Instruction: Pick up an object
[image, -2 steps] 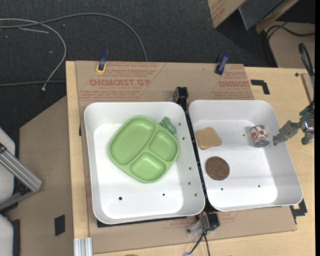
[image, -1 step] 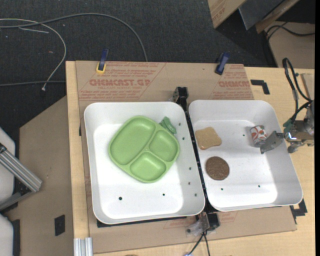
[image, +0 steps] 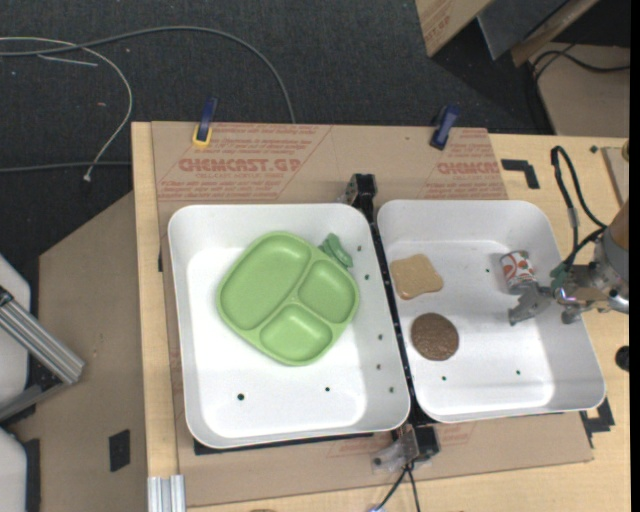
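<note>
The right bin (image: 560, 385) holds three things. A tan, toast-shaped piece (image: 415, 275) lies near its left wall, with a round brown disc (image: 435, 336) just below it. A small red and white can (image: 516, 267) lies on its side towards the right. My gripper (image: 546, 308) reaches in over the right rim and hangs just below and to the right of the can. It is open, with one finger (image: 522, 308) pointing left and nothing between the two fingers. It is not touching the can.
The left bin (image: 200, 400) holds a green divided plate (image: 288, 297) with a small dark green object (image: 338, 250) at its upper right edge. A black divider (image: 385, 300) runs between the bins. Black cables (image: 570, 200) hang by the arm at the right.
</note>
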